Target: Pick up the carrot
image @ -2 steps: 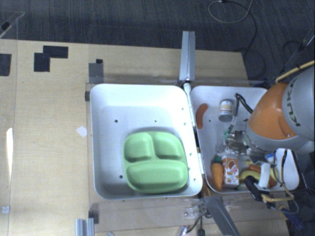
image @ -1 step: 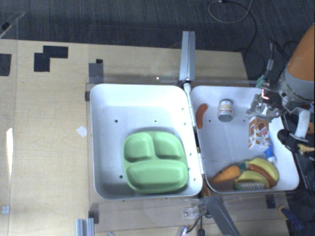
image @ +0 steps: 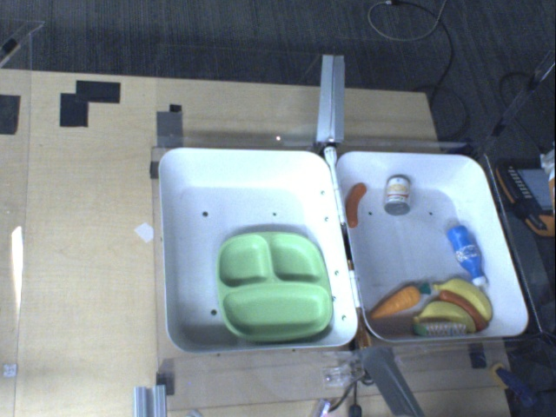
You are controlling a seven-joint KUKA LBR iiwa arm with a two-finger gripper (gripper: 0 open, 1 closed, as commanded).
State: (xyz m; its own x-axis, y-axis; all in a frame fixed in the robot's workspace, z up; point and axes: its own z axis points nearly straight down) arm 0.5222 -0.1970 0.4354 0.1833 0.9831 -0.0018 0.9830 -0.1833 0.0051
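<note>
An orange carrot (image: 397, 302) with a green top lies at the front of the right bin (image: 417, 168), near its left wall, pointing toward the front left corner. Its green end touches a pile of toy food just to the right.
The pile holds a yellow banana (image: 469, 295) and a ridged yellow-green piece (image: 443, 327). A blue bottle (image: 465, 252), a small can (image: 397, 194) and an orange-red sausage (image: 355, 204) also lie in the right bin. A green divided plate (image: 274, 285) sits in the left bin (image: 187, 233).
</note>
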